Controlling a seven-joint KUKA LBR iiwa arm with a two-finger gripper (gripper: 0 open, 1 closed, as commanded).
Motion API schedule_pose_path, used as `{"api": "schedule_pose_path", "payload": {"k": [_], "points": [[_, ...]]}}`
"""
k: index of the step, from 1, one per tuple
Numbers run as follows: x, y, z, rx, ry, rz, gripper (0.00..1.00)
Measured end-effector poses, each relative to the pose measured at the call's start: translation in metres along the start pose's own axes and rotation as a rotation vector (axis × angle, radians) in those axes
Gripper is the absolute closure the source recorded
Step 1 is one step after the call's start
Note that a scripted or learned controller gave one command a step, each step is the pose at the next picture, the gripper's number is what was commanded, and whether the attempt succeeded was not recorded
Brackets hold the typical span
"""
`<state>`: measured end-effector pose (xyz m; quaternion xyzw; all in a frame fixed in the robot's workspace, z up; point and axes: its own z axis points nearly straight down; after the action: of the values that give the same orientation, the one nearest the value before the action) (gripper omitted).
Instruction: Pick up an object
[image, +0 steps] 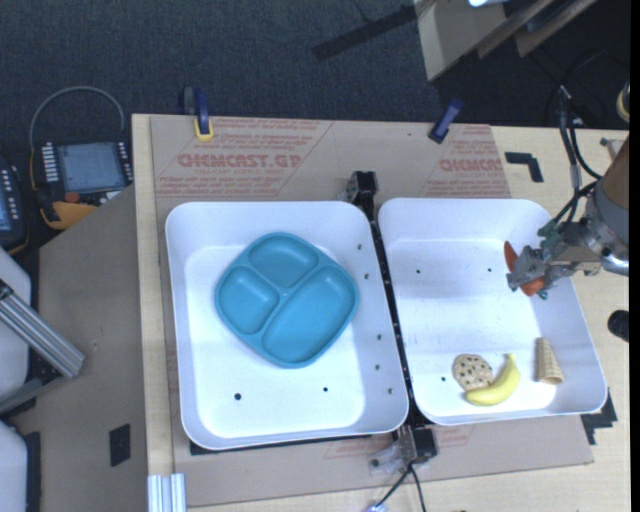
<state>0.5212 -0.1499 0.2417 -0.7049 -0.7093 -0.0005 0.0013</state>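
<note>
Two white bins are seen from above, side by side. In the right bin (440, 300), near its far right wall, the gripper (527, 272) is poised, closed around a small red-orange object (524, 270) seen between its fingers; what that object is cannot be made out. A banana (497, 384), a cookie (471, 371) and a cone-shaped item (547, 361) lie toward the near edge, well apart from the gripper. A blue divided plate (287, 298) sits in the left bin (190, 330).
</note>
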Motion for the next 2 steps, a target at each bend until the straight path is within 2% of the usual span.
{"api": "schedule_pose_path", "payload": {"k": [2], "points": [[0.106, 0.018, 0.01, 0.001, -0.001, 0.006, 1.0]]}}
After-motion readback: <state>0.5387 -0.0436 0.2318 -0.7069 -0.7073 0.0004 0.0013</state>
